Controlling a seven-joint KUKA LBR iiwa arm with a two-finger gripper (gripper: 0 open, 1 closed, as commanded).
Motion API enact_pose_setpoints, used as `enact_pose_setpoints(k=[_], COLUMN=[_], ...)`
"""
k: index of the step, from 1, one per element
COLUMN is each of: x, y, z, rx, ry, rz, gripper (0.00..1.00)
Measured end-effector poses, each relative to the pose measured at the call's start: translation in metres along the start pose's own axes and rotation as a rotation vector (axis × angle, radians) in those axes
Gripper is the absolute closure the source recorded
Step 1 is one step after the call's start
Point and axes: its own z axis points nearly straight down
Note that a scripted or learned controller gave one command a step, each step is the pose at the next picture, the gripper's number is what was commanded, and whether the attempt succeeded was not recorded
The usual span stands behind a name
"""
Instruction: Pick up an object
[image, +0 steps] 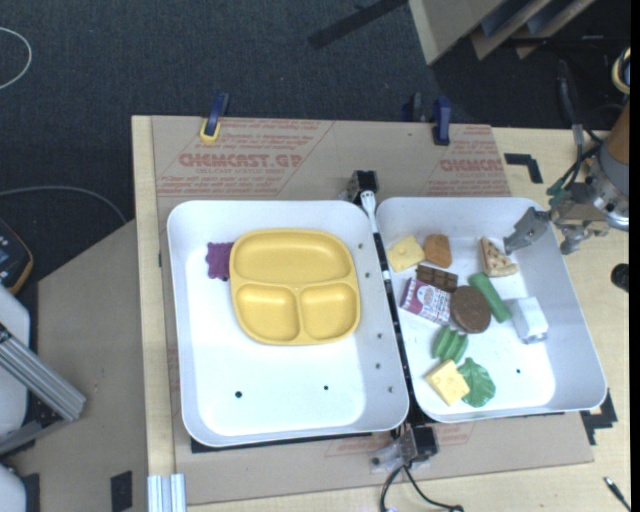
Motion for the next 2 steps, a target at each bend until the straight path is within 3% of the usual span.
enact_pose_setpoints(k=[1, 2], x=[0.0, 0.001], y=[0.003, 0.005], z=[-0.008, 0.056], rx=[-0.014, -0.007], ry=[-0.003, -0.001], rz=[-0.003, -0.003], gripper=[0.0, 0.0])
